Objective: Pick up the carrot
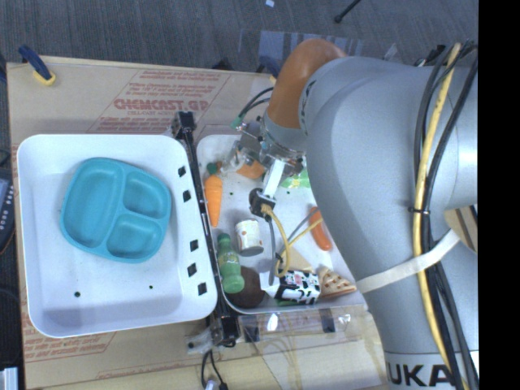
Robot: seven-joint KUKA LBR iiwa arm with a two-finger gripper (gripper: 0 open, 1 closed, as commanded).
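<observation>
The grey KUKA arm (382,185) comes in from the right and covers most of the right-hand bin (213,149), its broad link slanting from the lower right up toward the top centre, where the orange band (299,75) bends it down at the wrist. From there the gripper (253,162) points down and to the left into the far part of that bin, beside a small orange-and-white object (252,169) lying under the wrist hardware. Whether the claw is spread or closed cannot be told, because the wrist and its cabling crowd that spot.

The carrot (213,198) lies on the bin floor close to the left wall, next to the black divider (197,210) between the bins, long axis running roughly up and down the view with its green top at the far end. It sits to the lower left of the gripper, apart from it.

Nearer the camera in the same bin are a small white cup (249,236), a green bottle-shaped toy (229,268), a dark brown round item (250,292), a black-and-white cow-patterned piece (299,287) and a pizza-slice toy (335,281) (partly under the arm). An orange sausage-like piece (320,228) lies against the arm's edge.

The left bin (32,242) holds a blue divided plate (115,208).
</observation>
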